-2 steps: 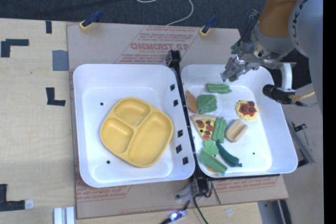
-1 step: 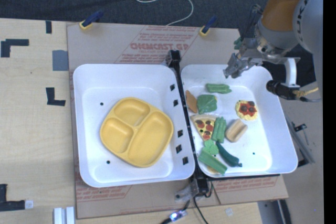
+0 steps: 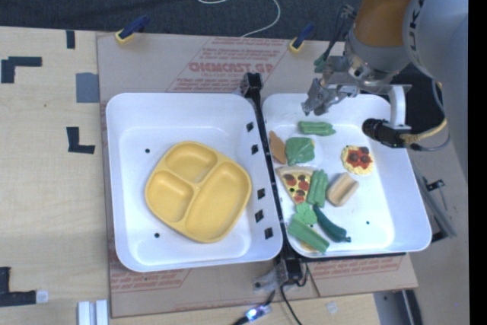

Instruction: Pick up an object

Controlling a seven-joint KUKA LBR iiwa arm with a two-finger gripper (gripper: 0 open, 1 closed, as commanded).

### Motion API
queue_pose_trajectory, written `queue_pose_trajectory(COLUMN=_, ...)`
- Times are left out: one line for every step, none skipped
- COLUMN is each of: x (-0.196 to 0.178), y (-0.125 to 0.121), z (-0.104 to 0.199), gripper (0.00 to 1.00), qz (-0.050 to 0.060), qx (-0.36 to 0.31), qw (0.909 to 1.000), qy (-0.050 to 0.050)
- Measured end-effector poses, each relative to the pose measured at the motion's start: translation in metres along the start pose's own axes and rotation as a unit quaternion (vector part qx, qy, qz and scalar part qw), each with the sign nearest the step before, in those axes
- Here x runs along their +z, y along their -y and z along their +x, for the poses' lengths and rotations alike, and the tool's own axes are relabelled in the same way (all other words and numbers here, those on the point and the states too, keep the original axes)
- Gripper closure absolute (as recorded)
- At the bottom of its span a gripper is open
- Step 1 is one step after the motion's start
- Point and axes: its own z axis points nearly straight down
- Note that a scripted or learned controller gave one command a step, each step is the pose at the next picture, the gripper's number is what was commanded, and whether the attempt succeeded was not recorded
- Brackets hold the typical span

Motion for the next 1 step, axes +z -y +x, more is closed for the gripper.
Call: queue_pose_trajectory(x=0.0153, y=0.0103, z=0.0436, gripper=1.0, qz=0.001, qx=0.001, qw=1.0, qy=0.0)
